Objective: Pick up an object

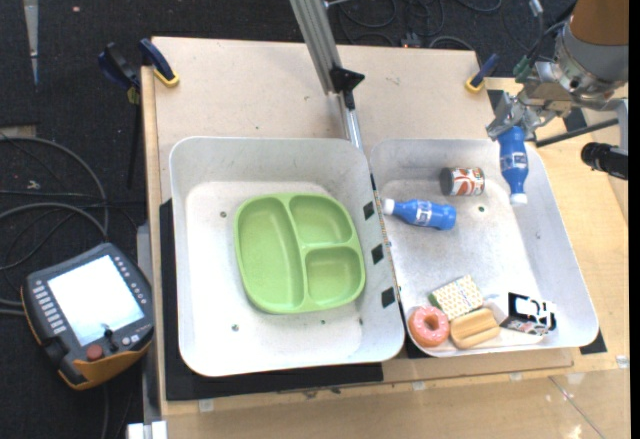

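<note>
Hanging over the right bin's (570,257) 1 o'clock corner, the gripper (508,123) has its fingers clenched on a blue bottle (514,164), which dangles cap-down above the bin floor. Below lie a second blue bottle (421,214) at centre, a red-and-white can (465,181) at 12 o'clock, and a pink doughnut (430,326), sandwich (458,296), bread roll (474,328) and black-and-white item (530,312) at 6 o'clock. The left bin (200,227) holds a green divided plate (299,252).

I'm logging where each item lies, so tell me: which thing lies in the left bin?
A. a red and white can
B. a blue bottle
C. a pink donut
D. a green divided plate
D: the green divided plate sits in the left bin, while the donut, lying blue bottle and can are in the right bin.
</note>
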`<state>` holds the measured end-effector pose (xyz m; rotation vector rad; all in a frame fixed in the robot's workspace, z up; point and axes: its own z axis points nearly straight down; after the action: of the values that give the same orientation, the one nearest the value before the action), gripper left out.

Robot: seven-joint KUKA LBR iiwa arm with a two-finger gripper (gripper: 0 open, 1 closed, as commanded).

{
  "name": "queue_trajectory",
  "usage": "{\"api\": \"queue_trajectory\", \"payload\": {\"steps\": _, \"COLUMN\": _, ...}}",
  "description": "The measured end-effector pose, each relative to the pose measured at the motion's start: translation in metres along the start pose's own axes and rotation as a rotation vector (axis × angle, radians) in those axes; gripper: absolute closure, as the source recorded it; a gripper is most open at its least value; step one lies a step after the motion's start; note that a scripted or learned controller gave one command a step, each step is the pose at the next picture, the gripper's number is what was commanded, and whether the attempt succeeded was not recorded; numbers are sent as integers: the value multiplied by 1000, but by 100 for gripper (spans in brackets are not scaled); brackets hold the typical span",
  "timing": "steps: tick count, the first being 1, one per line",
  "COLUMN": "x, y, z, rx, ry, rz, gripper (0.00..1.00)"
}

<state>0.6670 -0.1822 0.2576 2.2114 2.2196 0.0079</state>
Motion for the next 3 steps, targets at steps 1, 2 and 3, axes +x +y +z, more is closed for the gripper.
{"api": "queue_trajectory", "payload": {"steps": 1, "x": 47, "y": -23, "z": 13, "rx": 12, "ry": 4, "rz": -2, "gripper": 100}}
{"api": "queue_trajectory", "payload": {"steps": 2, "x": 101, "y": -44, "z": 24, "rx": 12, "ry": 4, "rz": -3, "gripper": 100}}
{"api": "queue_trajectory", "payload": {"steps": 3, "x": 151, "y": -67, "z": 14, "rx": 10, "ry": 5, "rz": -4, "gripper": 100}}
